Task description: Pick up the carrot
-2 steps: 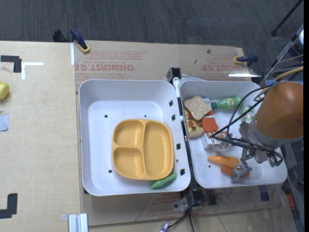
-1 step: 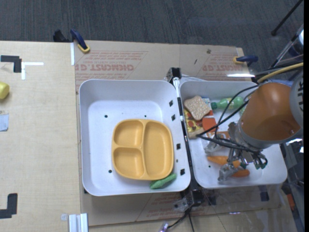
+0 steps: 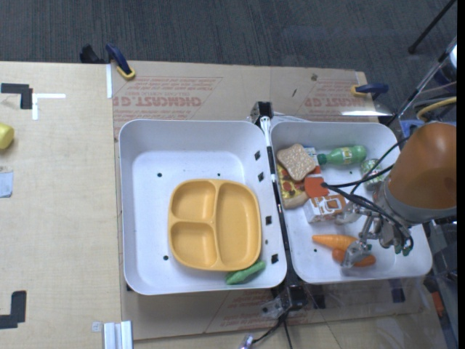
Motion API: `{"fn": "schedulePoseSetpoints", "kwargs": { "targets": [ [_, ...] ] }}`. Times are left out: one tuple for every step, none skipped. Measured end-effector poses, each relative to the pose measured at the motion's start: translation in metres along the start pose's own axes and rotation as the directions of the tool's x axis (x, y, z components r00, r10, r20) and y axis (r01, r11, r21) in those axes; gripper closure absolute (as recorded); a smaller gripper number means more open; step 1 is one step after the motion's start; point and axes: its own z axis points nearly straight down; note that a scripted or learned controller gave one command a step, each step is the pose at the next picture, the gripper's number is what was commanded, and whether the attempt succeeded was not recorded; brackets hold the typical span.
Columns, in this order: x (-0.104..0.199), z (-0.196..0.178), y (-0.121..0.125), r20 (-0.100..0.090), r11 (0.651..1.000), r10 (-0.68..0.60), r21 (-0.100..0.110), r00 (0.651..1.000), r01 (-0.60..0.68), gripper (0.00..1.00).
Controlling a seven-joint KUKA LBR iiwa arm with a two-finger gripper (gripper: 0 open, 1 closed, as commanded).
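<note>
Pincer: you see the pincer (image 3: pixel 357 257) low in the right bin (image 3: pixel 309 267), near that bin's front edge, under the arm's orange band (image 3: pixel 430 167). Whether it is apart or together, you cannot tell; its tip is small and mixed with cables.

Carrot: your carrot (image 3: pixel 332 241) lies on the bin floor just left of the pincer and slightly farther back, its length running left to right, its right end close to the tip. You cannot tell whether the two touch.

Second orange piece: a smaller orange piece (image 3: pixel 363 260) sits right at the pincer, partly hidden by it; what it is you cannot tell.

Carton: a white and orange carton (image 3: pixel 325 208) stands behind the pincer, to its left.

Bread: a slice of bread (image 3: pixel 296 161) lies well behind the pincer, at the bin's left side, over a pizza slice (image 3: pixel 289 190).

Bottle: a green bottle (image 3: pixel 343 155) lies on its side at the bin's far wall, straight back from the pincer.

Plate: a yellow divided plate (image 3: pixel 215 224) sits in the left bin (image 3: pixel 145 217), well to the pincer's left.

Green pod: a green pod (image 3: pixel 245 273) rests against the plate's front rim, left of the pincer.
</note>
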Motion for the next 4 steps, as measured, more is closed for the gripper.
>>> {"fn": "schedulePoseSetpoints", "kwargs": {
  "targets": [
    [-0.008,0.001,0.023,-0.006,0.929,0.370,0.002,0.929,-0.370,0.00],
    [0.007,0.001,0.046,-0.003,0.895,0.446,0.001,0.895,-0.446,0.00],
    [0.013,0.001,0.052,-0.003,0.736,0.677,0.002,0.736,-0.677,0.00],
    [0.010,-0.008,0.052,0.002,0.738,0.674,0.000,0.738,-0.674,1.00]
  ]
}}
